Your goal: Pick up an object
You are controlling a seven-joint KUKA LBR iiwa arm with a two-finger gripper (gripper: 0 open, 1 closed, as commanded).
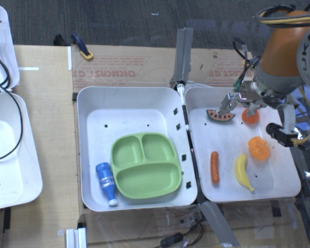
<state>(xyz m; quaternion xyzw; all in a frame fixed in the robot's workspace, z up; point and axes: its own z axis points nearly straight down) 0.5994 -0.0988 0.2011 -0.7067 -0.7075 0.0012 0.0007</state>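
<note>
pincer [241, 98] hovering over far end of right bin [201, 154]; can't tell its opening, honestly; nothing visibly gripped; watermelon slice [220, 116] lying just below-left of it, long axis running sideways; small red ball [250, 117] sitting just below-right, about equally near

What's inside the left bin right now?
The left bin holds a green divided plate and a blue bottle lying beside it near the front corner. The plate's compartments look bare; whatever lies beneath the plate is covered.
</note>
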